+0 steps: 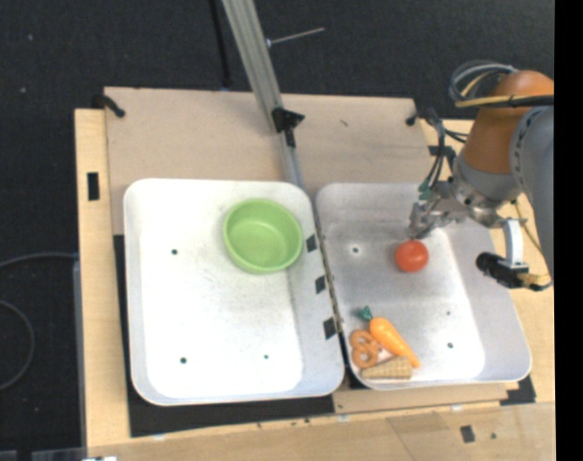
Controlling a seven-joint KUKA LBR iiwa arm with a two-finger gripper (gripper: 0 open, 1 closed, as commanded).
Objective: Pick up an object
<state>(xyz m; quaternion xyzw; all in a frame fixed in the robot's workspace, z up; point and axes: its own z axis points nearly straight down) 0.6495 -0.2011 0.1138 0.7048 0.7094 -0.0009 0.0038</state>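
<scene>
A small red tomato (412, 255) lies in the right bin (368, 219), near its middle. My gripper (422, 222) hangs just above and behind the tomato, a little to its right, with nothing seen between its fingers. An orange carrot (391, 338) with a green top lies at the bin's front edge beside a pretzel (365, 348) and a tan wafer-like piece (387, 369). A green bowl (262, 235) sits upright in the left bin (176, 315), at its back right.
A grey metal post (257, 65) slants up from between the bins at the back. The arm's orange band (517, 89) and cables stand over the right bin's far right corner. The wooden bench (195, 133) surrounds both bins.
</scene>
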